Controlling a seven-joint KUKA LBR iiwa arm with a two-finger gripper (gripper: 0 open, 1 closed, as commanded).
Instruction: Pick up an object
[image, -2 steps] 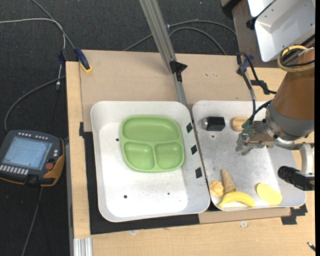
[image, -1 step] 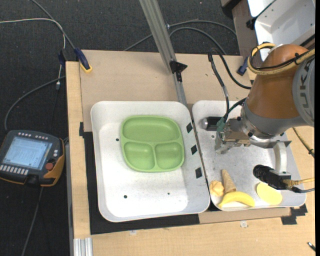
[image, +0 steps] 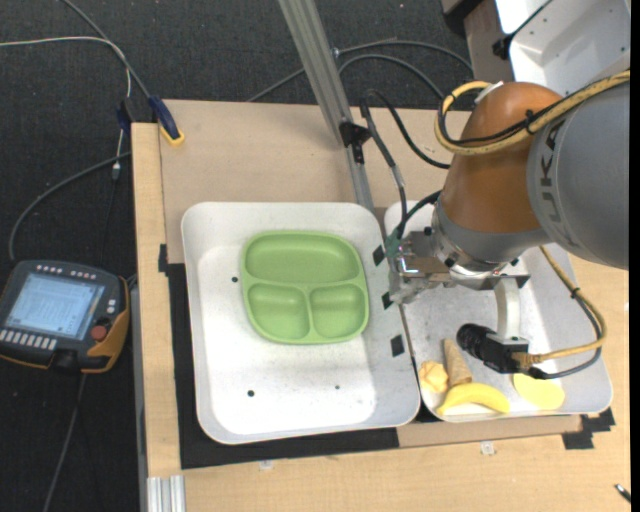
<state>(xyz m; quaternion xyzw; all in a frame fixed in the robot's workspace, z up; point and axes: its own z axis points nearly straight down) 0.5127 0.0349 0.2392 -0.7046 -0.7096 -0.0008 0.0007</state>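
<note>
Yellow banana (image: 474, 400), cone (image: 456, 361), what may be fruit slices (image: 539, 391), clustered at right bin's near edge (image: 500, 415)

A teach pendant (image: 60, 315) with a lit screen lies on dark carpet (image: 60, 120) left of the wooden bench (image: 250, 150), cables (image: 70, 60) trailing nearby.

A tan bench (image: 260, 150) is seen bearing two shallow white bins side by side, the left bin (image: 215, 400) and the right bin (image: 590, 395). Black tape (image: 185, 380) is noted beneath their edges.
</note>
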